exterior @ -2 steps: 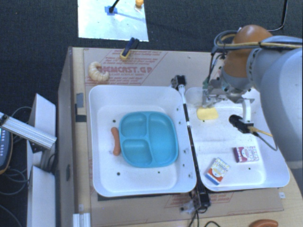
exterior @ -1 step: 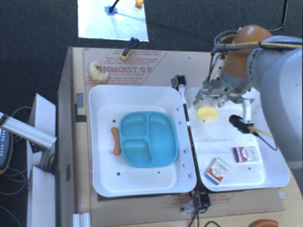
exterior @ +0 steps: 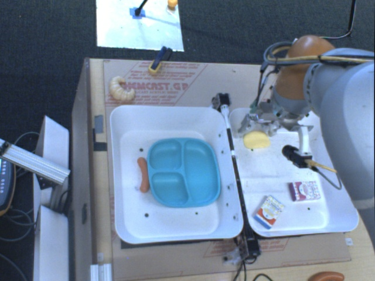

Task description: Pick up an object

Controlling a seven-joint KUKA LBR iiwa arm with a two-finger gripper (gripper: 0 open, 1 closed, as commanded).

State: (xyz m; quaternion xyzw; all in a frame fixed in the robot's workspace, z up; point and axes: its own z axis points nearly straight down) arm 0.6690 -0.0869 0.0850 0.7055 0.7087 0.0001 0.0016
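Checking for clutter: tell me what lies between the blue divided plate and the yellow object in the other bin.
In the camera view, the bins' adjoining white rims lie between the blue divided plate and the yellow object.

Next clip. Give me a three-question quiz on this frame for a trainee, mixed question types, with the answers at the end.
1. True or false: the blue divided plate lies in the right bin.
2. Which thing lies nearest the gripper? A. the orange sausage B. the yellow object C. the red and white card
3. What lies on the cardboard just beyond the left bin's far left corner?

Key
1. False: it lies in the left bin, beside the sausage.
2. B.
3. A pale curled object, ridged like a grub.
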